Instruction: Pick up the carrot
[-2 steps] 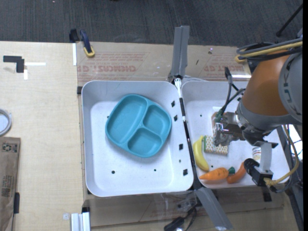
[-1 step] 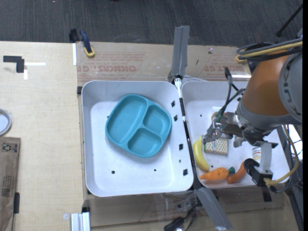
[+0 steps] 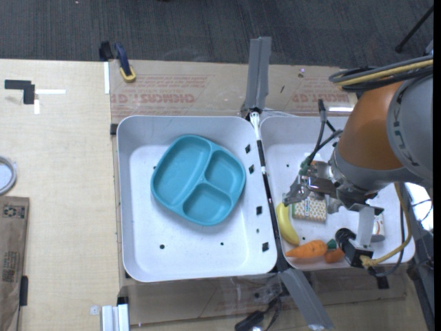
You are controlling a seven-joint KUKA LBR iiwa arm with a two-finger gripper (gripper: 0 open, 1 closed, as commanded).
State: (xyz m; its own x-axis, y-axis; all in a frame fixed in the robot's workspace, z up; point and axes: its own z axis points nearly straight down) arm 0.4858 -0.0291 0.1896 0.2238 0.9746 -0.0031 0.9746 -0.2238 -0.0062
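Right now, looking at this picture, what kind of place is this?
Most likely a robotics lab or test bench, not a kitchen. Two shallow white bins sit side by side on a cardboard-covered bench, a grey and orange robot arm reaches over the right one, and the carrot and banana look like toys.

We see the carrot (image 3: 307, 250), orange and tapered, lying flat on its side at the near edge of the right bin, its tip pointing left.
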